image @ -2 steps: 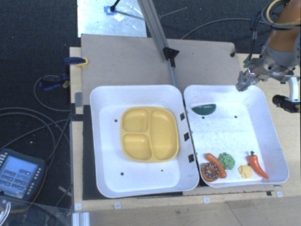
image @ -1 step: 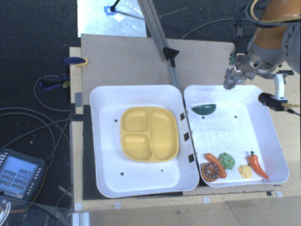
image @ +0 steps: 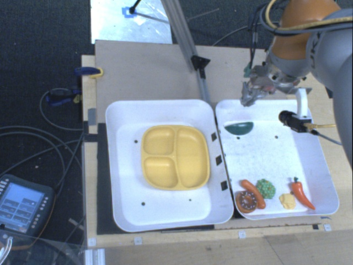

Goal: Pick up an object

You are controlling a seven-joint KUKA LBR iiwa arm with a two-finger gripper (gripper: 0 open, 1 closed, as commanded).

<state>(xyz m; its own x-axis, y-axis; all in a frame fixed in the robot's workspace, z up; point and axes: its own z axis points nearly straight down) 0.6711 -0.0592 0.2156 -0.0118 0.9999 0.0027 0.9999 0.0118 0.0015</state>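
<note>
Hovering over right bin, nothing grabbed

Claw (image: 248, 99) is hanging above the right bin's (image: 317, 164) far rim, near the dark green bowl (image: 239, 128); grip state unreadable. Judging: descending straight, centring over the bowl's rim before closing.

A grey KUKA arm (image: 331, 43) with a rounded orange band (image: 306, 15), looped yellowish cable (image: 274, 10) and metallic grey gripper (image: 251, 95).

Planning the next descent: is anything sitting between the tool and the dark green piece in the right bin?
Nothing visible. The tool hangs over the right bin's far edge, the dark green piece just nearer the camera on bare floor. The other toys lie along the near wall.
</note>
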